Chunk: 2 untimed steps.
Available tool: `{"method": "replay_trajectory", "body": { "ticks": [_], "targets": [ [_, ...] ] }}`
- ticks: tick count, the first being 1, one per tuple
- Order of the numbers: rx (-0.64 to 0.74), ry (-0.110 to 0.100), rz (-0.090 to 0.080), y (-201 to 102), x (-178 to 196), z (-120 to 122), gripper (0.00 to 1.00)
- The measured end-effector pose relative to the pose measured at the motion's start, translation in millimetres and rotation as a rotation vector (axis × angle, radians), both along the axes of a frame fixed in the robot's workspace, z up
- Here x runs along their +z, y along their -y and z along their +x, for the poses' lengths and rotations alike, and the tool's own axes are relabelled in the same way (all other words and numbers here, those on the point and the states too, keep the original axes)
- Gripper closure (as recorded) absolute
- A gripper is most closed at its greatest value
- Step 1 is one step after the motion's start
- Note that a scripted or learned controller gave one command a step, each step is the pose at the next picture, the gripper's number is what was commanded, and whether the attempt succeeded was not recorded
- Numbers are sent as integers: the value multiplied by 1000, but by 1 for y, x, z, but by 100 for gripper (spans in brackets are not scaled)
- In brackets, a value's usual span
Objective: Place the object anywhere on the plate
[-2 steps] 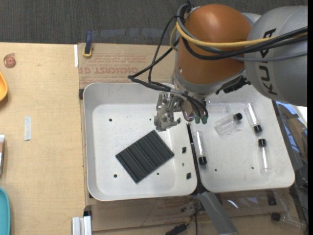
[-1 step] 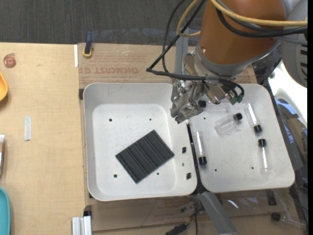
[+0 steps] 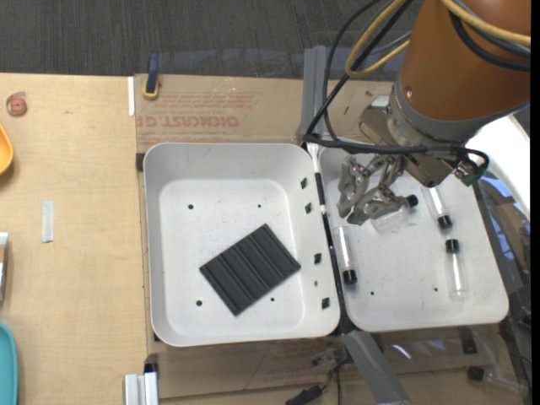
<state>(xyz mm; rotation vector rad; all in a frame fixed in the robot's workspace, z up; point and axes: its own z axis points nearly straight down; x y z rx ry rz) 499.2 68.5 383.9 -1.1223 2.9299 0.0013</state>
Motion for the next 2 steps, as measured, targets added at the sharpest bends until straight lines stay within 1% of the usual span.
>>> {"method": "replay_trajectory", "body": {
  "ticks": [1,2],
  "targets": [
    [204,-3,0,-54,-129,8,100],
    [251,-2,-1,23,-156,58,100]
  ]
}}
